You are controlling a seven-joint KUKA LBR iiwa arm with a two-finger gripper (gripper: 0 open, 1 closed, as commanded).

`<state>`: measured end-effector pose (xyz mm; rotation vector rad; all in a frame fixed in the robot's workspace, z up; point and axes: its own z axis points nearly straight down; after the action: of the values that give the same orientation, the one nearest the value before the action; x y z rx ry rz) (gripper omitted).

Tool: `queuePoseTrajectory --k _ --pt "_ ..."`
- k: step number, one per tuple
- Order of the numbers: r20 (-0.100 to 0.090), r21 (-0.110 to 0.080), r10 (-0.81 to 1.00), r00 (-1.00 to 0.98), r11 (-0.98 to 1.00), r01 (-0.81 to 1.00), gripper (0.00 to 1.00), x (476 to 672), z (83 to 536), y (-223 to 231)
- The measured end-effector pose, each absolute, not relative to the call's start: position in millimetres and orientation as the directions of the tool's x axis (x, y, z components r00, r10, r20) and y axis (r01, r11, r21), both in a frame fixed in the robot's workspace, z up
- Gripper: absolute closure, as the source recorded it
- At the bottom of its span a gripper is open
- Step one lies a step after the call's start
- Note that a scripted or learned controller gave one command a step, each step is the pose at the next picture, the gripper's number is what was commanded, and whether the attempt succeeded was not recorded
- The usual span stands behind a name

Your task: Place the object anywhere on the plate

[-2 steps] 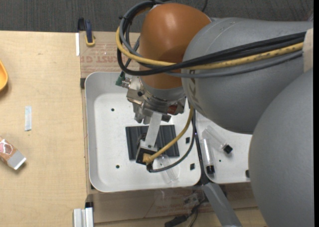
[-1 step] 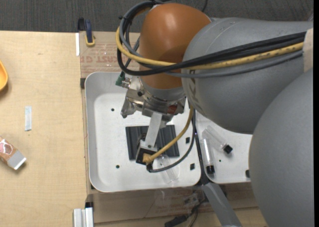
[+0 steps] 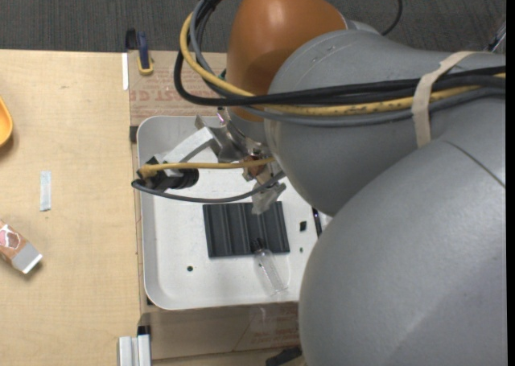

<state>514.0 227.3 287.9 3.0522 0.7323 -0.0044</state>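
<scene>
In the white bin (image 3: pixel 173 276), the gripper (image 3: pixel 264 198) is hovering at the dark ribbed plate's (image 3: pixel 229 232) far edge, grip impossible to tell; a clear object (image 3: pixel 272 269) is lying just past the plate's near edge, its long axis pointing roughly toward the tool.

Inside the bin (image 3: pixel 161 276), a ribbed pad (image 3: pixel 241 228) lies near the middle, a clear tube (image 3: pixel 272 269) touches the pad's near edge, the gripper (image 3: pixel 265 194) hangs over the pad's far edge, and the arm (image 3: pixel 386 155) covers the bin's right side.
</scene>
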Motion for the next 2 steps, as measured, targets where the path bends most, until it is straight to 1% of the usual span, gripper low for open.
queuePoseTrajectory --k 1,2 --pt "-0.006 0.005 0.448 0.894 -0.894 0.448 1.00 515.0 296 225" --pt "-0.006 0.000 0.693 0.721 -0.721 0.693 1.00 559.5 322 201"
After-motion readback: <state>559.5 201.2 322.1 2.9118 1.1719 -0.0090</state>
